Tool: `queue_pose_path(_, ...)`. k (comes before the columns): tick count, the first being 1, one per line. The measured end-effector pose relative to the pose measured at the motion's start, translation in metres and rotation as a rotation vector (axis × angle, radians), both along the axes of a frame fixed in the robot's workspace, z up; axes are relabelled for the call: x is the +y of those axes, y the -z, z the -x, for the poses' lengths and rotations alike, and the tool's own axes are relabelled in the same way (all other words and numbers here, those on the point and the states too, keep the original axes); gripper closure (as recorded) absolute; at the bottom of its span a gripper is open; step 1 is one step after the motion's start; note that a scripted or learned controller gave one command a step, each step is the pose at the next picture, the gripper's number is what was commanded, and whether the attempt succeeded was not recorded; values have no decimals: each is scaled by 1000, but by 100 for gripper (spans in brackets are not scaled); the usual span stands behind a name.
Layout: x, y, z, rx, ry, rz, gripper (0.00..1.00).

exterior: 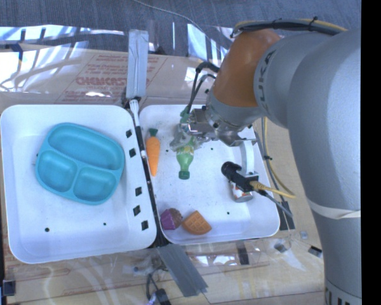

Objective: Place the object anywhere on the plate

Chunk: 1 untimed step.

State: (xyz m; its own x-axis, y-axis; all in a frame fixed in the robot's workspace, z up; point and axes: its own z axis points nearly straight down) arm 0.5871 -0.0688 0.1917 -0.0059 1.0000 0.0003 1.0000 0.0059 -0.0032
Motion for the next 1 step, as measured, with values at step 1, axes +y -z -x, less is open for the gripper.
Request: queue_pose_path(1, 119, 1, -27, 0, -10, 0, 100)
